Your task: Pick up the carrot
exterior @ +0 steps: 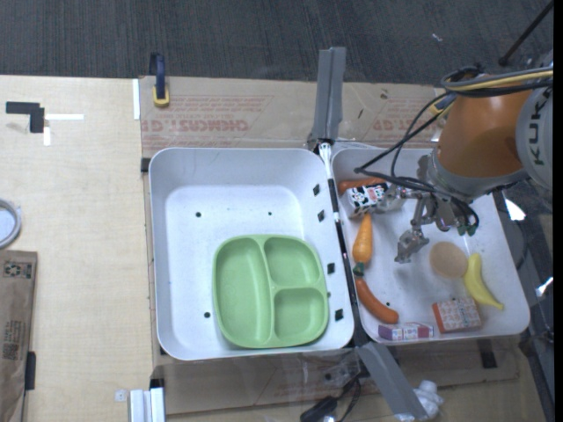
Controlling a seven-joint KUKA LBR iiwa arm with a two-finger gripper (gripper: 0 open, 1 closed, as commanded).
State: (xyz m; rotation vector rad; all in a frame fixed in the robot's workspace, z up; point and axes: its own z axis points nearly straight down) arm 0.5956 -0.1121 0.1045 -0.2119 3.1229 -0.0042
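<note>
Gripper (410,246) beside carrot (362,240); carrot orange, tapered

Arm (493,139): grey body, fat orange band above wrist, black and yellow cables looped on top, metal gripper (412,244).

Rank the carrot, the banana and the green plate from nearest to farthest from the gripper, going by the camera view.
Measured from the gripper in the right bin:
1. Carrot, just to its left near the divider between the bins.
2. Banana, on its right, slightly lower in the view.
3. Green plate, well off in the left bin.
</note>
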